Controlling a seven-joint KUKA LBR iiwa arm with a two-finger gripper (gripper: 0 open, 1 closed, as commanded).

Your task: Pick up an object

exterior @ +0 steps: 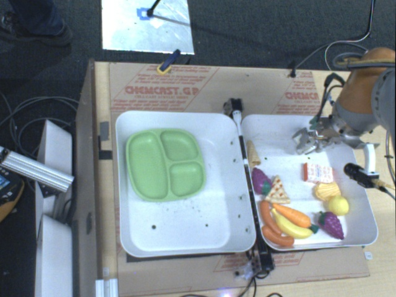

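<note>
My gripper [307,140] hangs over the back of the right bin [272,129], its metal fingers pointing left with nothing between them. Toy food lies in front of it in that bin: a red-and-white carton [318,172], a yellow lemon [338,205], a purple grape bunch [331,225], a carrot [292,215], a banana [289,226], a pizza slice [277,191], a purple eggplant [260,181] and a tan bread stick [252,153]. The carton lies just below and right of the fingertips, apart from them.
The left bin [185,228] holds a green divided plate [165,163]. A metal divider [244,172] runs between the bins. The grey arm with its orange band [365,91] comes in from the right. Cardboard [185,85] lines the bench behind the bins.
</note>
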